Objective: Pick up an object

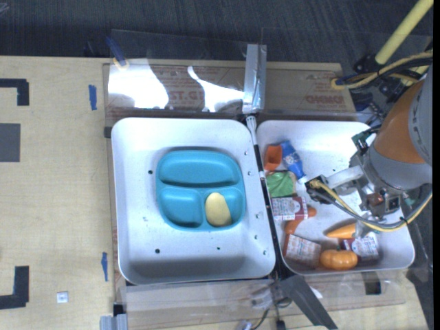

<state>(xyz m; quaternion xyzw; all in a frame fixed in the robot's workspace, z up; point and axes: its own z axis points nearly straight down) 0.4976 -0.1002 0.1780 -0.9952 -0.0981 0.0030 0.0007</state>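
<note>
My gripper (371,210) hangs over the right side of the right bin (323,130), below the grey wrist with its orange band. Just under it lie an orange carrot-like piece (339,231), a white wrapped packet (367,246) and an orange rounded item (338,258). Further left in that bin are an orange cup (273,157), a blue packet (293,162), a green packet (280,183) and a red-and-white packet (287,206). I see nothing lifted off the bin floor.
The left bin (130,184) holds a blue divided plate (196,177) with a yellow egg-shaped object (218,209) in its lower right compartment. Yellow cables (344,208) trail from the wrist across the right bin. A clear panel (179,81) stands behind the bins.
</note>
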